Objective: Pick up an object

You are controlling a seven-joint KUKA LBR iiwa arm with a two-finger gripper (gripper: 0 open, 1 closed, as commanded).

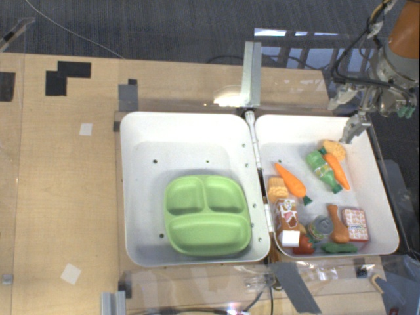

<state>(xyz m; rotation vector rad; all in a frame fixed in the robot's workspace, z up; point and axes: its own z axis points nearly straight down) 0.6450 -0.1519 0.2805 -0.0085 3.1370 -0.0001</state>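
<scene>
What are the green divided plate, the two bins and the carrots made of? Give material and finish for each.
Green divided plate: looks like moulded plastic, smooth with a soft sheen on its compartment rims.
Bins, left bin and right bin: white, likely plastic, matte, with rounded moulded corners.
Carrots, left carrot and right carrot: probably toy plastic; uniform orange, even surface. Too small to be certain.
</scene>
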